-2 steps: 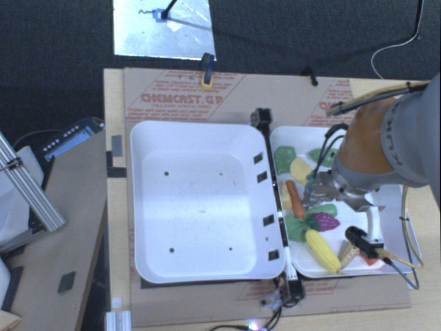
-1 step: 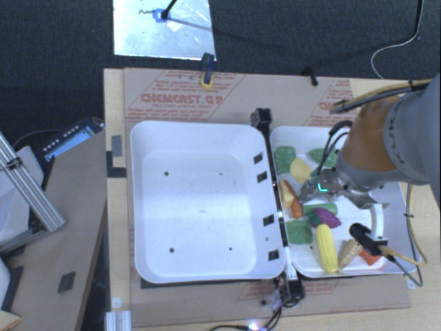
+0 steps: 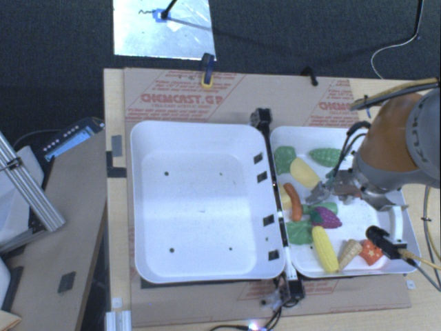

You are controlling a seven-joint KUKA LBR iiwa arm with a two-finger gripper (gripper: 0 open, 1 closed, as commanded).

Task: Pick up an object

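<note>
The right bin (image 3: 406, 236) holds several toy foods: a green leafy piece (image 3: 284, 158), a yellow lemon-like piece (image 3: 304, 172), a green pod (image 3: 324, 156), a red-orange sausage (image 3: 293, 201), a purple grape bunch (image 3: 326, 217), a green piece (image 3: 298, 233), a yellow corn cob (image 3: 324, 248), a tan cone (image 3: 349, 252) and a red piece (image 3: 372, 254). My gripper (image 3: 320, 193) hangs low over the bin's middle, between the yellow piece and the grapes, just right of the sausage. Nothing is visibly between its fingers.
The left bin (image 3: 200, 198) stands beside the right one, with a black-clipped divider (image 3: 272, 192) between them. A silver sheet (image 3: 164, 18) lies beyond the bench at the back. A metal frame (image 3: 27, 192) stands off the bench at the left.
</note>
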